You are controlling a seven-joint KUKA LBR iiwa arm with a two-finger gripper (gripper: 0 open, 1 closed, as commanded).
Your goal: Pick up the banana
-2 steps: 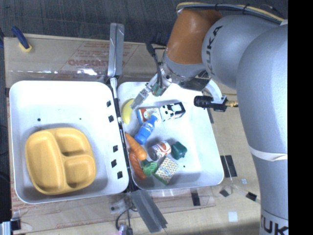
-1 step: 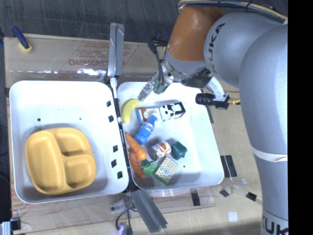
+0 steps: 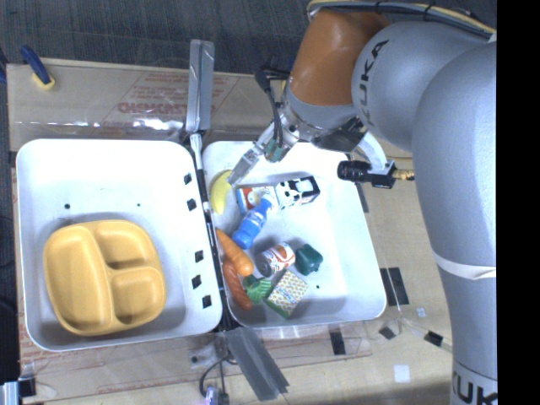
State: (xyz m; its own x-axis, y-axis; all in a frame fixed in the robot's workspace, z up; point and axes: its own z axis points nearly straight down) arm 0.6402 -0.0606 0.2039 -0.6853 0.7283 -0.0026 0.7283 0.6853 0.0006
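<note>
In the right bin, the banana lies against the left wall, near the upper left corner. The end effector reaches down just above and to the right of the banana; its tip is very near the banana's upper end, but contact cannot be confirmed. Whether it is apart or together cannot be told from here, and nothing is seen clamped in it. The arm enters from the right, with its orange band above the bin's far edge. Below the banana sit a blue bottle, a carrot, a can, a dark green block and a patterned box. A black-and-white item lies right of the banana. The left bin holds a yellow divided tray. Both bins rest on the counter.
</note>
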